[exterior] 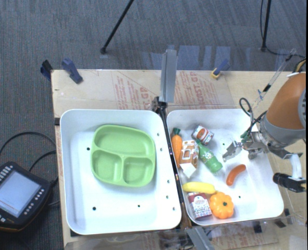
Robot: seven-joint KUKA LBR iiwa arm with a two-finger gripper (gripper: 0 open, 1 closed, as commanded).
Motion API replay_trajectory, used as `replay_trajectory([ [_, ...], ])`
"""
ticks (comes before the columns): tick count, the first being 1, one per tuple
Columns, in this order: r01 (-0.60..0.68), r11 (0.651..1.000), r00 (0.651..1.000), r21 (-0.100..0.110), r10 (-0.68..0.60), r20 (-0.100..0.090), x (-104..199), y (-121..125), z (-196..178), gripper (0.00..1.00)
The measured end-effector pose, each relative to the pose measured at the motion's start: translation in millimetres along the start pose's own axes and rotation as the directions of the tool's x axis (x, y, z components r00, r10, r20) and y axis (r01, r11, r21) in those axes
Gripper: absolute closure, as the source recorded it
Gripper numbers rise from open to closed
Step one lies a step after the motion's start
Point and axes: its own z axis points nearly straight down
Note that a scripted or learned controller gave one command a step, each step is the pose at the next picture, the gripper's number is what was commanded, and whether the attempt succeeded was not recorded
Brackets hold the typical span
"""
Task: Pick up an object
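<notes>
Grey carpet surrounds a wooden tabletop that carries two shallow white bins side by side, with a black tripod leg crossing the floor behind and a handheld control pendant lying on the carpet at lower left. Blue clamps grip the far edge of the tabletop. The left bin holds a single green divided plate, lying flat with three compartments, none of them containing anything. The right bin holds the loose objects: an orange carrot along its left wall, a small carton just beside the carrot, a green bottle slanting next to the carton, a small can farther back, a yellow banana near the front, a red packet below it and an orange pumpkin touching the packet's right side. A red-orange sausage lies tilted on the bin floor toward the right. The arm, with its orange band, reaches in from the right, and the tool hangs over the right bin just above the sausage and to the right of the bottle, its fingers spread apart with nothing between them.
</notes>
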Motion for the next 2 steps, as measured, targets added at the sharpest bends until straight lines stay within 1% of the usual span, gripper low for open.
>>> replay_trajectory([
  [1,0.028,1.0,1.0,0.002,-0.028,-0.002,2.4,-29.7,19.8,0.0],
  [2,0.022,1.0,1.0,0.003,-0.022,-0.003,0.7,-30.2,11.3,1.0],
])
